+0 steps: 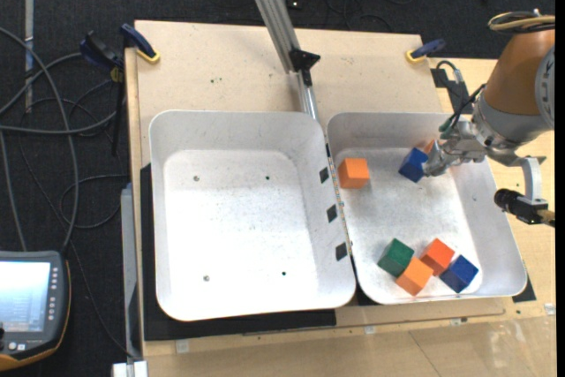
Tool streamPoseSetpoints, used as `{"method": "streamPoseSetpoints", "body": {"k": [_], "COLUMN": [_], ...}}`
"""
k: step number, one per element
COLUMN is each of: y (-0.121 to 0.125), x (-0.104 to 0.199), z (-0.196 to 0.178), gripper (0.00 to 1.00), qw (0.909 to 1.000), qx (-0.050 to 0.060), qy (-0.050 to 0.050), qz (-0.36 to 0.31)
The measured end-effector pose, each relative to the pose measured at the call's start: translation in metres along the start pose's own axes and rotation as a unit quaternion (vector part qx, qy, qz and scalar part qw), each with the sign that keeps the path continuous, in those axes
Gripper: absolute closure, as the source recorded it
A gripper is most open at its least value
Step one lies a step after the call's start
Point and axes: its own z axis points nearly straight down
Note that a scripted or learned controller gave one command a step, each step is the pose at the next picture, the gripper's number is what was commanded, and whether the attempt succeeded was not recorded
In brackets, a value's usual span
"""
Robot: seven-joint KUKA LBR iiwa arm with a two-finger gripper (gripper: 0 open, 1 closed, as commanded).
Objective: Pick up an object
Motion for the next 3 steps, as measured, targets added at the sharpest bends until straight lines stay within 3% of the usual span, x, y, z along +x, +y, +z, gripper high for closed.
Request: {"method": "streamPoseSetpoints", "body": {"k": [1,2,3], "y": [0.002,0.003,-0.003], "x": [0.002,0.002,0.059], "z": [-0.064,-0.064,-0.059], "gripper": [1.0,1.0,1.0], "qw": [1.0,1.0,1.0], "qx": [-0.003,0.0,0.002], "qy": [-0.001,0.0,0.002], "qz": [-0.001,-0.001,-0.004]}}
